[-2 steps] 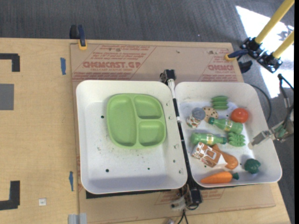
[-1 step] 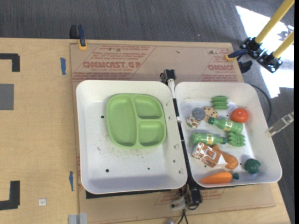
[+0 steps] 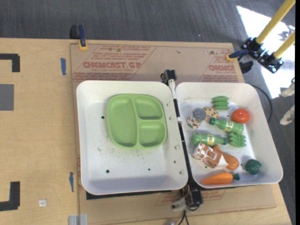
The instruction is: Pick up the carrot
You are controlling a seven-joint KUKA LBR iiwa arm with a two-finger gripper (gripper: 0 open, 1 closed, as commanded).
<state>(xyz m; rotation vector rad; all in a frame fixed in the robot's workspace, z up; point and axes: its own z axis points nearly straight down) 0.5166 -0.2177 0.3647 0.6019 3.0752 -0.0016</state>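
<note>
The carrot is orange with a green tip at its right end. It lies flat along the near wall of the right bin, pointing left. Just above it sits a brown and white patterned box beside an orange piece.
The left bin holds a green divided plate. In the right bin lie a red tomato, two green bottles, green ridged pieces, a dark green piece, a grey disc and a dotted piece. Yellow poles stand at the far right.
</note>
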